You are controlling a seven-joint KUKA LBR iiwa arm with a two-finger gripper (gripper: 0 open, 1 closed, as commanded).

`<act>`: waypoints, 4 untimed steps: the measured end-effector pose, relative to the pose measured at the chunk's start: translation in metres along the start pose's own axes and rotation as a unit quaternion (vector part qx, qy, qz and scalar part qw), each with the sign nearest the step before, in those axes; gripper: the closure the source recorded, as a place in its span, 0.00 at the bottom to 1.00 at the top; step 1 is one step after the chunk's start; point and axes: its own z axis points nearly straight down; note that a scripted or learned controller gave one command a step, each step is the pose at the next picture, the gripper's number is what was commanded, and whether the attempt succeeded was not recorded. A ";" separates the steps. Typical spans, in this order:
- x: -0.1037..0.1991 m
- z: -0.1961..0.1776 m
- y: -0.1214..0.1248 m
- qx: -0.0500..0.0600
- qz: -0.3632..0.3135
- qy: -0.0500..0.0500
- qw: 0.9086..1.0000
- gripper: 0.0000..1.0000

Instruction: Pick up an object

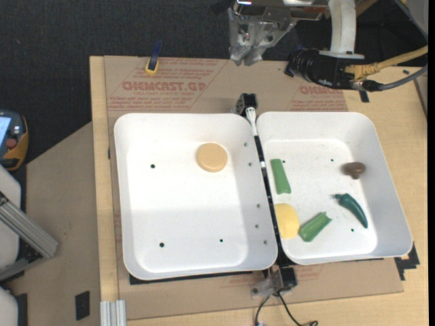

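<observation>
Gripper [246, 54] above the far edge of the bench, beyond both bins; how far it is open cannot be told, and nothing is seen in it. Right bin [380, 240], near edge: yellow piece [286, 220] against the dividing wall, short green piece [315, 227], dark green pepper [352, 208]. Farther back: upright green stick [279, 176], brown lump [353, 170]. Left bin [136, 250], far half: round tan disc [213, 157].

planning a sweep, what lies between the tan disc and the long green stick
In the camera view, bare bin floor, then the divider where the two bins meet, separates the tan disc from the long green stick.
</observation>
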 end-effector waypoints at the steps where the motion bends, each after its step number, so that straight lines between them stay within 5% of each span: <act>1: 0.049 0.000 -0.039 0.003 0.001 -0.001 1.000 1.00; 4: 0.048 -0.031 -0.037 -0.001 0.002 0.000 1.000 1.00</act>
